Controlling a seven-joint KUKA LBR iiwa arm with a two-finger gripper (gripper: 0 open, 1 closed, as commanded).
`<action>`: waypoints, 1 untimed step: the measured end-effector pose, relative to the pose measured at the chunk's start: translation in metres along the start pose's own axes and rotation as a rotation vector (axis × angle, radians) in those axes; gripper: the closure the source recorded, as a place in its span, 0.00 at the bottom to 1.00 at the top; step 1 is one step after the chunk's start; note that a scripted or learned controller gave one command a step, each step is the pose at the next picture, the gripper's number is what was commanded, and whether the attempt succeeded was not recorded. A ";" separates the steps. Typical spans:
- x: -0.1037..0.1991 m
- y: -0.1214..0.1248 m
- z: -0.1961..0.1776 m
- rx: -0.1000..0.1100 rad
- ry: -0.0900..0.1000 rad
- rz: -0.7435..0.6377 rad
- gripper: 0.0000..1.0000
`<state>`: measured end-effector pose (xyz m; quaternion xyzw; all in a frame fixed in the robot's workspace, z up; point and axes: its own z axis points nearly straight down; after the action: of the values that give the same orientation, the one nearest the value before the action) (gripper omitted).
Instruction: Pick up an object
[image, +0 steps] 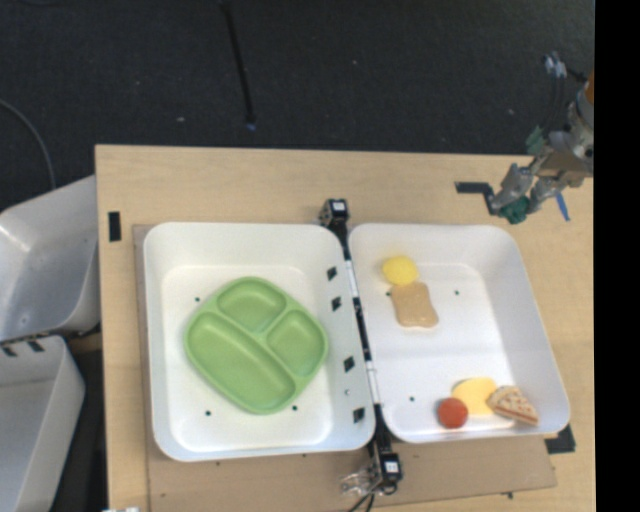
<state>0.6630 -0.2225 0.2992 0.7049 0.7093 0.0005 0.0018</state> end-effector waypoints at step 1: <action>0.045 -0.019 0.019 0.007 0.002 0.002 1.00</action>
<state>0.6433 -0.1774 0.2797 0.7055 0.7087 -0.0012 -0.0013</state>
